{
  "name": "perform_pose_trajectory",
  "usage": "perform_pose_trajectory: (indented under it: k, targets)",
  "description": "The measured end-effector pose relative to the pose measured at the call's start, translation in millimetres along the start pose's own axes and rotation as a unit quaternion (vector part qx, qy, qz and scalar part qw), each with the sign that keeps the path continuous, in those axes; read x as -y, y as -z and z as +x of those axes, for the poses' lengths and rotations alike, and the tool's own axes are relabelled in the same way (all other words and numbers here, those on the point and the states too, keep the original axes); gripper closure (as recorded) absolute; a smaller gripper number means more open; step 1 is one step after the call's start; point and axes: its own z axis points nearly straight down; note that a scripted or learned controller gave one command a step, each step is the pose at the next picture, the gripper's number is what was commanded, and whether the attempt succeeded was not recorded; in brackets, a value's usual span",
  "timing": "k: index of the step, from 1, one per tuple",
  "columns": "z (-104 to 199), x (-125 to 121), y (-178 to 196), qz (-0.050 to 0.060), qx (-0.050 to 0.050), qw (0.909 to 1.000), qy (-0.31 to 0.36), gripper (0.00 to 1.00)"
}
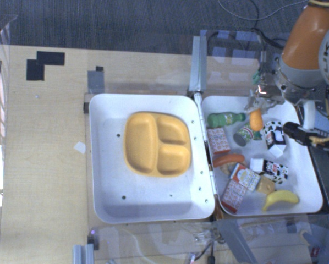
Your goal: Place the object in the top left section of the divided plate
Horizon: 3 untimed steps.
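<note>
Camera view:
Arm: grey KUKA arm with an orange band, reaching in from the right over the right white bin (313, 199).
Gripper: two-finger gripper (262, 95) hangs at the far edge of that bin — whether it is released or clenched cannot be told.
Contact: a small orange object (256, 120) lies just below the gripper, between a green bottle (225, 117) and a black-and-white cow-patterned carton (274, 134); no grasp can be seen.
Divided plate: yellow three-section plastic plate (156, 143) sits mid-left in the left white bin (107, 197).
Crowding: yellow banana (280, 198), red sausage (228, 159) and printed packets (237, 187) fill the right bin's near half.
Open room: bare white floor rings the plate — widest toward the near rim.
</note>
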Motion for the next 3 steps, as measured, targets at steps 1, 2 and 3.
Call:
perform_pose_trajectory:
  k: [1,2,3]
  targets:
    - [125,-13,0,0.000,-0.002,0.9991,0.043,1.00]
    - [125,-13,0,0.000,-0.001,0.9991,0.043,0.00]
    - [126,-9,37,-0.001,-0.001,0.9991,-0.042,0.00]
